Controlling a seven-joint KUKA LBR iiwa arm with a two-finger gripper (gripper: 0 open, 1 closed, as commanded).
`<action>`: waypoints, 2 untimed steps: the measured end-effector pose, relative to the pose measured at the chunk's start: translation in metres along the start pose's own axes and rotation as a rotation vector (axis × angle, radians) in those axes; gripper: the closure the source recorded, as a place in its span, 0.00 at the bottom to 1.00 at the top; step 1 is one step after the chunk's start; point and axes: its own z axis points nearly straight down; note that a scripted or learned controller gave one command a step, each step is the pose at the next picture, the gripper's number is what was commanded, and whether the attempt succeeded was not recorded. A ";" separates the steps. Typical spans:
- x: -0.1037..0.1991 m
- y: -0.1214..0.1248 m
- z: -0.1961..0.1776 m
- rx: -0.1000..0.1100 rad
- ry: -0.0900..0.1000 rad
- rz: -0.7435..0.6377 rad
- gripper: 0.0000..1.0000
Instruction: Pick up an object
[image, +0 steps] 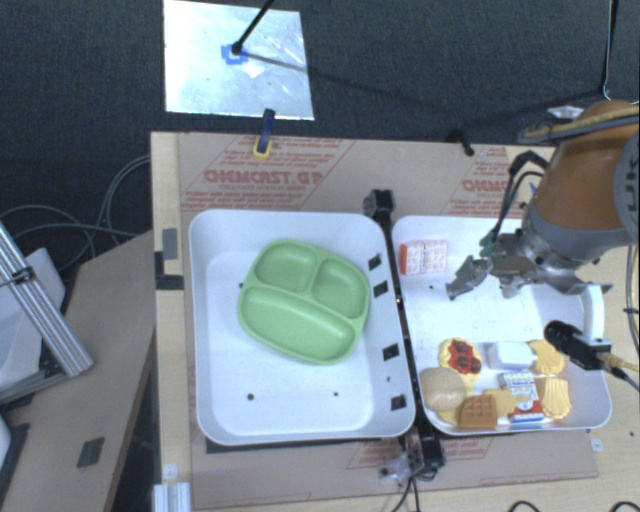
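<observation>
Arm reached in from the right | gripper (468, 280) hung over the right bin (430, 320), jaws parted, holding nothing | toy food (495, 385) lay heaped at the bin's near end, easy pickings | green plate (303, 300) sat in left bin (215, 330)

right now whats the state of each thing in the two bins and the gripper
green divided plate: right way up, flat in the left bin, nothing on it
red and white packet: lying flat, alone at the far end of the right bin
toy food pile: clustered in the right bin's near end, pieces touching
gripper: hanging over the right bin, holding nothing visible
</observation>
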 end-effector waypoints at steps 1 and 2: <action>0.000 0.002 -0.005 -0.011 -0.001 -0.002 0.00; -0.007 0.000 0.040 -0.007 -0.001 0.001 0.00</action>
